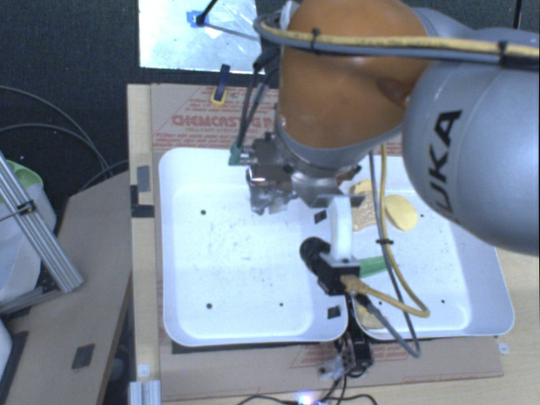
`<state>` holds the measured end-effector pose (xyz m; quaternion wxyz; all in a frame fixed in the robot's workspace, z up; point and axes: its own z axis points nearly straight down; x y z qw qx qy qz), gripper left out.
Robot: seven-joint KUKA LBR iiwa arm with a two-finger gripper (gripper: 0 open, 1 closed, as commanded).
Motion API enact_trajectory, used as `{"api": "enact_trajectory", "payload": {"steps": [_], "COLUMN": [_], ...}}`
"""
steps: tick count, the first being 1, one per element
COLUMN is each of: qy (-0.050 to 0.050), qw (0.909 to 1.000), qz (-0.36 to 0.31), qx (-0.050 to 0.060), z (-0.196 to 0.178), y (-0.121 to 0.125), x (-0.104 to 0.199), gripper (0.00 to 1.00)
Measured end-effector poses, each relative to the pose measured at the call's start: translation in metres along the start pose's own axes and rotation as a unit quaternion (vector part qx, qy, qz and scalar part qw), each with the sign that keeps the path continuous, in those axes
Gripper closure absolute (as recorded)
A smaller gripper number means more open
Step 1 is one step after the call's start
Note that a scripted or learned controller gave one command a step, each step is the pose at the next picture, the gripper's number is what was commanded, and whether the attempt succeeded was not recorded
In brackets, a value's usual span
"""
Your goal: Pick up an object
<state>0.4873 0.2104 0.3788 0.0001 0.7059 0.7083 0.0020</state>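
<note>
Yellow object, a flat rounded piece, is lying in the right bin toward its far side, and just to its left there's a tan speckled piece that looks to be touching it or very nearly. Closer to the camera in that same bin there's a green thing, partly behind a yellow cable that loops down off the arm, so I can't really say what it is. The gripper is over the far part of the left bin, well apart from the yellow object, and nothing is visibly caught in it. Honestly can't tell if it's open or closed, since the wrist blocks most of it from this angle. The arm comes in from the right and takes up a big chunk of the view, with the orange band sitting right above the gripper. The left bin's floor has a few dark specks scattered on it. Both bins sit on a sheet of cardboard with red lettering. Past the bins there's a shiny foil-looking sheet, and a small blue and yellow item lies on the cardboard's far edge. A metal rail leans in on the left.
</note>
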Motion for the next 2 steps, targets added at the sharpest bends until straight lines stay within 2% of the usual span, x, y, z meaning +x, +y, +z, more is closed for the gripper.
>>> {"api": "enact_trajectory", "payload": {"steps": [1, 2], "qy": [-0.001, -0.001], "qw": [1.0, 1.0], "qz": [0.004, 0.003], "qx": [-0.002, -0.002], "z": [-0.031, -0.071], "y": [0.0, 0.0], "x": [-0.058, -0.098], "gripper": [1.0, 1.0]}}
